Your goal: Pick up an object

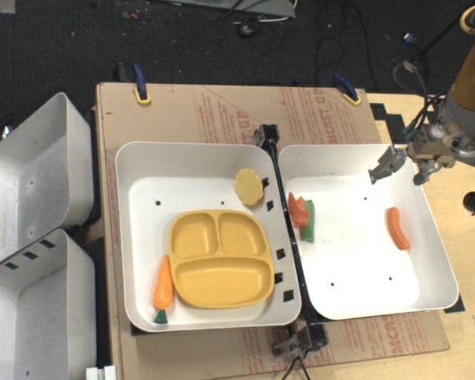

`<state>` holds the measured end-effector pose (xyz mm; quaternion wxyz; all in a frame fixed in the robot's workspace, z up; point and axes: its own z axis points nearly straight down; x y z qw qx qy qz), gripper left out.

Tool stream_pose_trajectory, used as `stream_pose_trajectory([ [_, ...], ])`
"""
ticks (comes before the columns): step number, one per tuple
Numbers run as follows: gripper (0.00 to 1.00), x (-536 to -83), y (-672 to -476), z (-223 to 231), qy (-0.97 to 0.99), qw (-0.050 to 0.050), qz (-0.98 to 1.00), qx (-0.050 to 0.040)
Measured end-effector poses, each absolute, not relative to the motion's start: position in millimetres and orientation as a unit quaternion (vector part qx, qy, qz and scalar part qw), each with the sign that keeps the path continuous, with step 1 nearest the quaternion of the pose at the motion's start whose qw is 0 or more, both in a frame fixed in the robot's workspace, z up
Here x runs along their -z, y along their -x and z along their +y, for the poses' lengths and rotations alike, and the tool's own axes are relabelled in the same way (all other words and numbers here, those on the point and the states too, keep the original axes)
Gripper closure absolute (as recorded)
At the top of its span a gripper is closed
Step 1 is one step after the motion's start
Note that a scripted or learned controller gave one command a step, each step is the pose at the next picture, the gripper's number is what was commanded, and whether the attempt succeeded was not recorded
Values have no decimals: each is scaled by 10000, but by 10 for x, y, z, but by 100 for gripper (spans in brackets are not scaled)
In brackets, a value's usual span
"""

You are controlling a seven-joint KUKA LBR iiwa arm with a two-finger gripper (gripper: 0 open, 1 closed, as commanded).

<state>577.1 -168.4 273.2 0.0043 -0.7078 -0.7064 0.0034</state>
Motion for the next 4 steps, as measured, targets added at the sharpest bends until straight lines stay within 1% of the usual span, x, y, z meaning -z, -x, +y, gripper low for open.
stream_pose_trajectory([
  [1, 0, -2793, -5791, -1680, 7069, 0, -7073, -5],
  [2, 0, -2312, -5772, -1770, 7078, 10, -7065, -11],
  [3, 0, -1701, -5819, -1709, 7073, 22, -7069, -15],
  [4, 0, -1065, -5798, -1673, 7075, 20, -7067, -12],
])
